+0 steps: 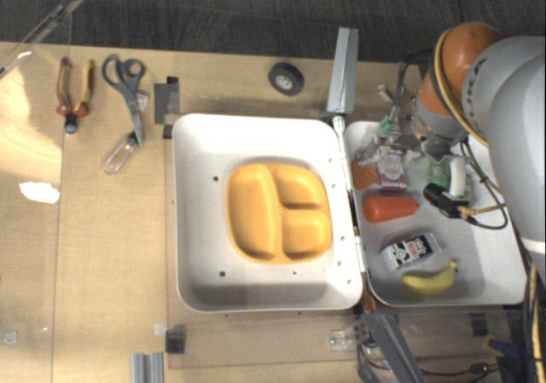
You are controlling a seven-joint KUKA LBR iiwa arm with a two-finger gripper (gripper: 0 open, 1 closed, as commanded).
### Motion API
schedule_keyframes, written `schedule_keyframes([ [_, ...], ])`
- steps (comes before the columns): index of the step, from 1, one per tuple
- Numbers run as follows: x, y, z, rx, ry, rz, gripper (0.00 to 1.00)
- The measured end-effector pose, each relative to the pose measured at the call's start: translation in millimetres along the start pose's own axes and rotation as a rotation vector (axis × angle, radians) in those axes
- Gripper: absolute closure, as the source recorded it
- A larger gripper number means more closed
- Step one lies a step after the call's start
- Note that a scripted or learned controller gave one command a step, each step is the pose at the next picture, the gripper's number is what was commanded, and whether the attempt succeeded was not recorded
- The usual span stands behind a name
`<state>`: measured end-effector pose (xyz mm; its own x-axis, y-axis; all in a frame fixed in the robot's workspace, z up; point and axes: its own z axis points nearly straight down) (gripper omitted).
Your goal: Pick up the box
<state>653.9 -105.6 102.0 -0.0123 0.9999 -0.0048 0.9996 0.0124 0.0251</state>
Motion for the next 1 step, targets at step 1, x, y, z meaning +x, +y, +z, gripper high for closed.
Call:
schedule_keyframes([
  [1, 1.2, 2.8, -13.0, -0.007, -0.002, -0.007, 1.0],
])
